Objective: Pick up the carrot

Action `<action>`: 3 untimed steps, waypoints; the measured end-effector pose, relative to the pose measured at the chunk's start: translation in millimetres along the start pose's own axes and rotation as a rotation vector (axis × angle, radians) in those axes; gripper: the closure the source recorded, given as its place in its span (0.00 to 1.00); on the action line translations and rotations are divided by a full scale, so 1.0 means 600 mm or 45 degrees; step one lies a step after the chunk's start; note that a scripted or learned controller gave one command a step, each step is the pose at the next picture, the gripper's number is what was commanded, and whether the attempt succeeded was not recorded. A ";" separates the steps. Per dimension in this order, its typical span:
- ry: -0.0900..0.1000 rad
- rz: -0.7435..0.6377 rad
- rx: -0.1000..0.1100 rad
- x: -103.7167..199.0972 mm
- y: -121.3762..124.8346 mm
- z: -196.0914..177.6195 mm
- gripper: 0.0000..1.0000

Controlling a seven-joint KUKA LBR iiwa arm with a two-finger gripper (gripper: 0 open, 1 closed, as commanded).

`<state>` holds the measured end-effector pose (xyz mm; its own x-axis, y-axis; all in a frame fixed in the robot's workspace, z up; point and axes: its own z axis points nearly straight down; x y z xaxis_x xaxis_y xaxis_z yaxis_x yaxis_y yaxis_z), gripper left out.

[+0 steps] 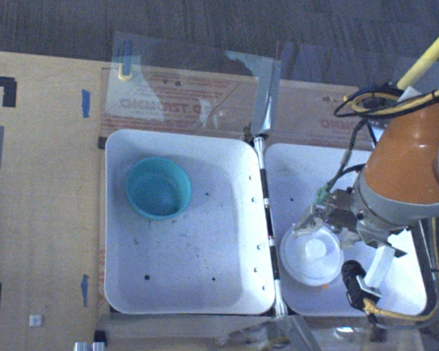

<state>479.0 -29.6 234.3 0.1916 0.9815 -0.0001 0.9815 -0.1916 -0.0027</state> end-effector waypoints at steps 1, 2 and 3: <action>-0.001 0.247 -0.004 -0.173 0.041 -0.081 0.00; -0.002 -0.147 -0.006 -0.245 0.049 -0.152 0.00; -0.006 -0.659 -0.011 -0.300 0.124 -0.218 0.00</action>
<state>517.9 -220.4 365.0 -0.3190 0.9477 -0.0055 0.9477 0.3190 0.0047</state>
